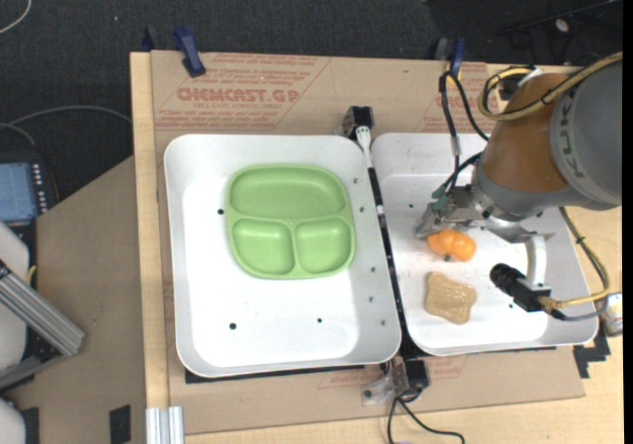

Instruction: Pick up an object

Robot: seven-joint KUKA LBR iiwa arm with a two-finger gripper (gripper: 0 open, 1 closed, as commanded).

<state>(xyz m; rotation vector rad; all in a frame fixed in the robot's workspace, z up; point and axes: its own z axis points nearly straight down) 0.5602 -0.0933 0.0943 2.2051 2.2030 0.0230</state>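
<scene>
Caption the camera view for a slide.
Gripper low over an orange object, tan lump nearby; green divided plate in the other bin.

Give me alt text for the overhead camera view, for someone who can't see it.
A grey-and-orange robot arm reaches from the right into the right white bin, its gripper close beside a small orange object, with a tan lump just nearer the camera. The left bin holds a green divided plate.

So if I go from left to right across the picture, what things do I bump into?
Green divided plate → orange object → robot arm. The tan lump lies at the same spot across as the orange object, so it is left out.
</scene>
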